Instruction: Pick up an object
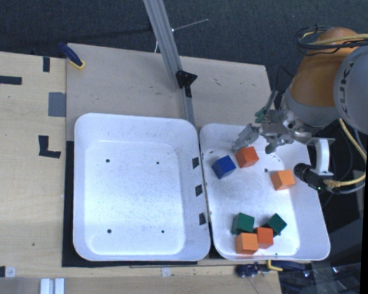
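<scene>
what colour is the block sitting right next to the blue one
Orange. The block beside the blue block shows clearly in the camera view.

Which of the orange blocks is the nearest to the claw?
The orange block beside the blue block, at the right bin's far end, just below the claw. The other three orange blocks lie farther away.

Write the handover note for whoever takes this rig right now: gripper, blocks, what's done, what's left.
Gripper: over the top of the right bin, fingers open, holding nothing.
Blocks, all in the right bin: orange block just below the gripper, blue block beside it, another orange one to the right, and a cluster of two green and two orange blocks near the bottom.
Done: no block lifted.
Left: close on a block, probably the nearest orange one, and lift.
</scene>
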Robot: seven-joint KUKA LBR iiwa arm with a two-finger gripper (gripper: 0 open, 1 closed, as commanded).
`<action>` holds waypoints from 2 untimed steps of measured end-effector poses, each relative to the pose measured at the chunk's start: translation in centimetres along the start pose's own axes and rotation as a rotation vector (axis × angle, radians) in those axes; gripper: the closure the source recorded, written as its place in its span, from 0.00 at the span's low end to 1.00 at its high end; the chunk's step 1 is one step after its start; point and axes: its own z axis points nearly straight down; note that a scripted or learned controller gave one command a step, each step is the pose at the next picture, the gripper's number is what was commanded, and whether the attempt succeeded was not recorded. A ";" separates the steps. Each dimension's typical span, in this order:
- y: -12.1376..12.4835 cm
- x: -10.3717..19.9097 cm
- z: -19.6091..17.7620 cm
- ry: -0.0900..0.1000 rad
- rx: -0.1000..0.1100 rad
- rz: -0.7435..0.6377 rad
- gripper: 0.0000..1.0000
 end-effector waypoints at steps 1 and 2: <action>0.0 0.0 0.0 0.000 0.000 0.000 0.00; 0.3 -0.1 4.5 -0.001 0.005 0.001 0.00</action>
